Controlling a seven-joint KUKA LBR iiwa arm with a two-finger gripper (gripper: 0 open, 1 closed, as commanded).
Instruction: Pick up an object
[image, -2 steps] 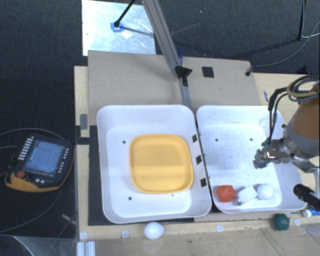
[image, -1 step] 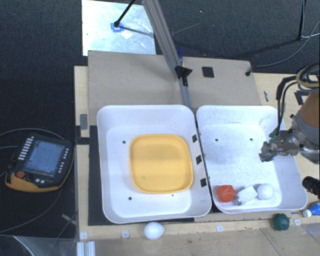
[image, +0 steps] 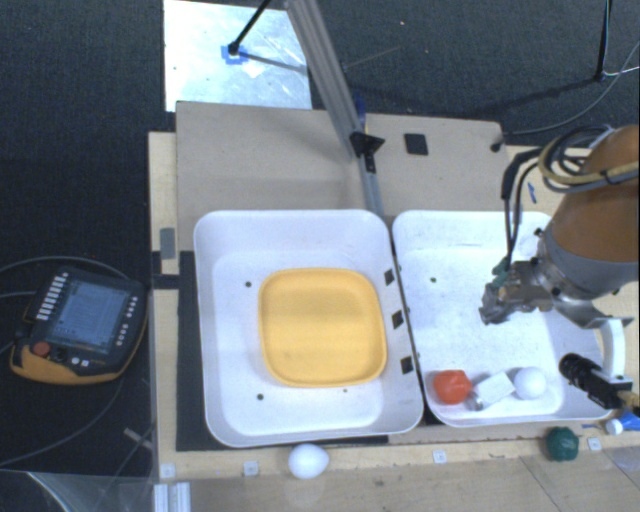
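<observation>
Lying low in the right bin (image: 440, 250), a small red-orange block (image: 451, 386); end effector (image: 497, 304) state unclear.

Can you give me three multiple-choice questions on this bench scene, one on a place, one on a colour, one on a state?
1. Where does the square yellow plastic plate lie?
A. left white bin
B. right white bin
C. on the bench outside the bins

2. What colour is the small rounded block in the right white bin?
A. blue
B. red
C. black

3. How does the pincer stand relative to the right bin's objects?
A. above bare bin floor, apart from them
B. pressed onto the white ball
C. above the plate

Answers: 1 A, the plate fills the left white bin's floor. 2 B, it looks red-orange. 3 A, the objects sit nearer the bin's front edge.
</observation>
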